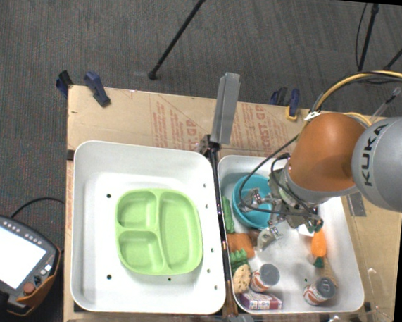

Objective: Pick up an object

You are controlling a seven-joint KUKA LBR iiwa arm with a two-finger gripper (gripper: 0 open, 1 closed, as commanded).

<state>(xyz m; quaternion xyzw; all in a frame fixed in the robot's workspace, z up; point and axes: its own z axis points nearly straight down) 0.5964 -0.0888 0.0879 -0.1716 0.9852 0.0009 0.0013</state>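
Gripper (273, 236) is hanging low in the right bin (350, 260); can't tell its state from this angle. Nothing is showing in its grasp. Nearest pick is an orange block (241, 244), lying just left & a bit below the tip, long axis running roughly L-R. Teal bowl (247, 200) is sitting just beyond, up-left. Arm (328, 158) is reaching in from the right, wrist bent steeply downward over the bin.

divided tray (159, 232) in left bin (89, 181), bowl (248, 197) in right bin (350, 267)
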